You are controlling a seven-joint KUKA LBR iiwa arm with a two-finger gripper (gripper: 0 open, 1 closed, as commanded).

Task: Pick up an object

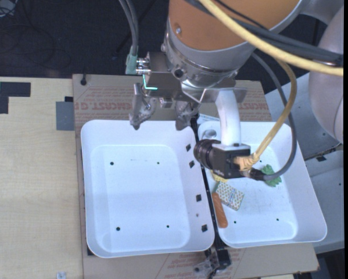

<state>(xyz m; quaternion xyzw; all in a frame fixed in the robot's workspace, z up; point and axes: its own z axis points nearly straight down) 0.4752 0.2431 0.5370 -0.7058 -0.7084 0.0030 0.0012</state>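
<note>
My gripper hangs spread and empty over the left bin's far edge; I would carry it to the orange stick at the right bin's near-left corner.

an orange stick-like object lay flat in the right bin, hard against its left wall and running roughly front to back. touching it on the right lay a small flat packet with a checked pattern, turned on the diagonal. a green object lay farther right, partly hidden, so its shape could not be told.
</note>
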